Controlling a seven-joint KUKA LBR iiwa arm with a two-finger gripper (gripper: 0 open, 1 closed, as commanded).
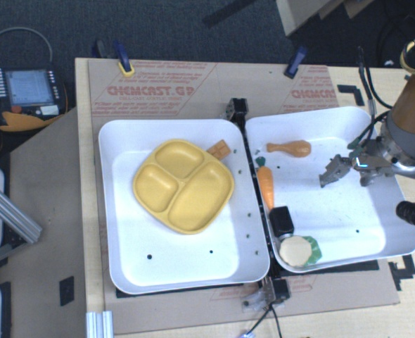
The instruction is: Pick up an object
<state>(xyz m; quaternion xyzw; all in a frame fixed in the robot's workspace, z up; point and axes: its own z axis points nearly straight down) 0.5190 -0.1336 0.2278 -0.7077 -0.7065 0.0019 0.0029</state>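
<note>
Yellow glossy three-compartment plate [183,186] fills left white bin [123,259]

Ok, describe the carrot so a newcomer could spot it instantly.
Look in the right bin, along its left wall beside the divider. The carrot lies there lengthwise, above the black block. It is the only bright orange, tapered piece.

A plate [184,185] lies in the left bin [123,252]; a carrot [266,187] in the right bin [376,238].

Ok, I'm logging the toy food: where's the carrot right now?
The carrot lies in the right bin, along its left wall, just above the black block and below-left of the drumstick.
</note>
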